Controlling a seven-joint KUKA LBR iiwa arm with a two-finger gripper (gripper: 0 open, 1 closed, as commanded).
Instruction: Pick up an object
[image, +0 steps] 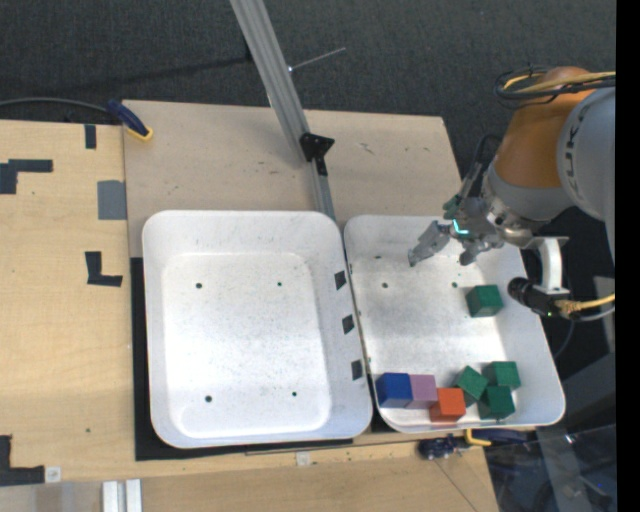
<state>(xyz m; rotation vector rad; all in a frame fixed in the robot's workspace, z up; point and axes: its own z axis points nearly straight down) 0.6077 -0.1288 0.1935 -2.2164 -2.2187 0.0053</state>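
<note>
My gripper (443, 250) hangs over the upper part of the right bin (400, 310), its two grey fingers spread apart with nothing between them. A lone green cube (484, 300) lies in that bin, below and to the right of the gripper, apart from it. Along the bin's near edge sits a cluster: a blue cube (395, 388), a lilac cube (423, 388), an orange cube (449, 403) and three green cubes (494, 388).
The left bin (240, 325) lies beside the right one, separated by a raised rim with black clips. A slanted metal pole (285, 90) rises behind the bins. Cables and a black connector (535, 293) hang at the right bin's far edge.
</note>
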